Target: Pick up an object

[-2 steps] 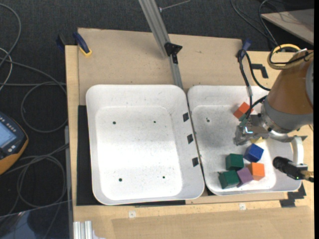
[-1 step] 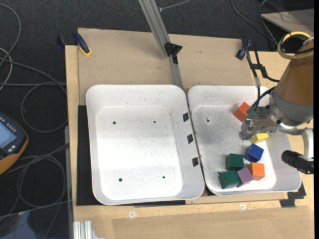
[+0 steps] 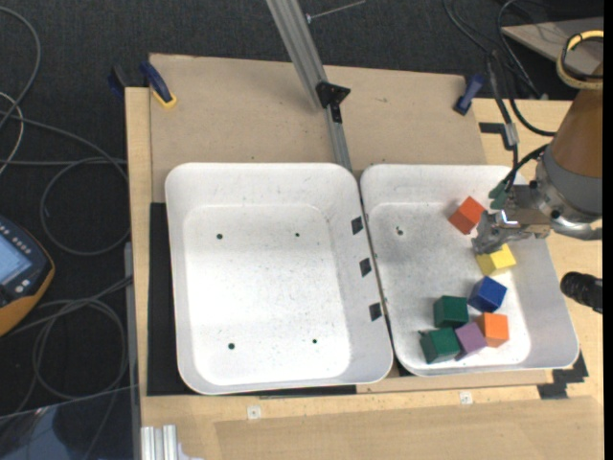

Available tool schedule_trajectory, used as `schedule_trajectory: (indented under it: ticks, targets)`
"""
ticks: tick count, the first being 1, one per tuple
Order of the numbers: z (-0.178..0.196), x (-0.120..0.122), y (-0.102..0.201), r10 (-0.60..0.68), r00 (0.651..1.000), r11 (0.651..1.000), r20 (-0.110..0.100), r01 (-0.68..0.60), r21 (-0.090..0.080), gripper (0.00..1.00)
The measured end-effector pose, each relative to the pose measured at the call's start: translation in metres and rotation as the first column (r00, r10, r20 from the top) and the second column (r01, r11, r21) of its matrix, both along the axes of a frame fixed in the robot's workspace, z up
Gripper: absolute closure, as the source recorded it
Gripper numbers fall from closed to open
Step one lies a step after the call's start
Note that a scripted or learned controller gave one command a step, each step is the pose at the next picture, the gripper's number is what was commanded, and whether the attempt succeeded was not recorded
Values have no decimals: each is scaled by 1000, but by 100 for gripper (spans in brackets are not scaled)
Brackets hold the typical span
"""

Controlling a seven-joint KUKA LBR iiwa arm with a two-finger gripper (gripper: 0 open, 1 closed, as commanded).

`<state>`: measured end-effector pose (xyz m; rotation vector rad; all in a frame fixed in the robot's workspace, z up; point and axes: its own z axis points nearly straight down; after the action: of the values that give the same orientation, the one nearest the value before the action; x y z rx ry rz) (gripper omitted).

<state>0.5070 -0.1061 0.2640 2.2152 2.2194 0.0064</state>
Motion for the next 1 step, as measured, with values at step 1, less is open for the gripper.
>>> schedule_trajectory:
  ticks: [1]
  targets:
    - [-8, 28, 38, 4, 1000, 1000, -4, -4, 1, 100]
